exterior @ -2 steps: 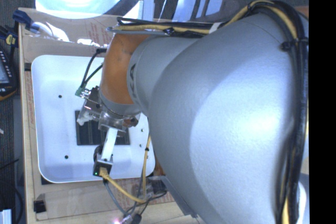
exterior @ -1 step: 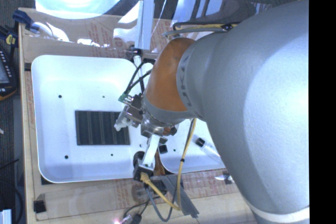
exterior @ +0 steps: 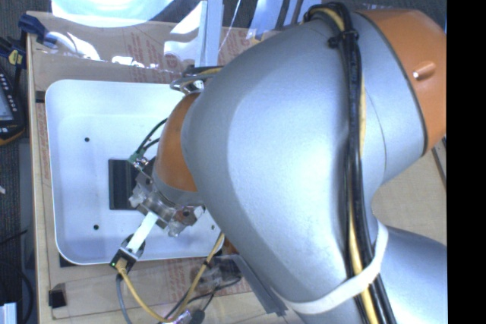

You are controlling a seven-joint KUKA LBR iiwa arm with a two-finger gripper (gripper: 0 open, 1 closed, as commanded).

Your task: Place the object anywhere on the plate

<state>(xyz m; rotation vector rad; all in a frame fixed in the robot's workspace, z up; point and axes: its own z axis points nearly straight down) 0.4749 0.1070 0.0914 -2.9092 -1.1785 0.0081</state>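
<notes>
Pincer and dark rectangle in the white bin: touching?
Cannot tell: the camera view has the pincer overlapping the dark rectangle, hiding any contact or gap.

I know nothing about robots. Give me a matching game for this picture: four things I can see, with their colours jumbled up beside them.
Things:
1. bin
2. arm's big shell
3. band above the wrist
4. bench top

Colours:
A. orange
B. pale wood
C. white
D. grey

Pairs: 1-C, 2-D, 3-A, 4-B.
</notes>
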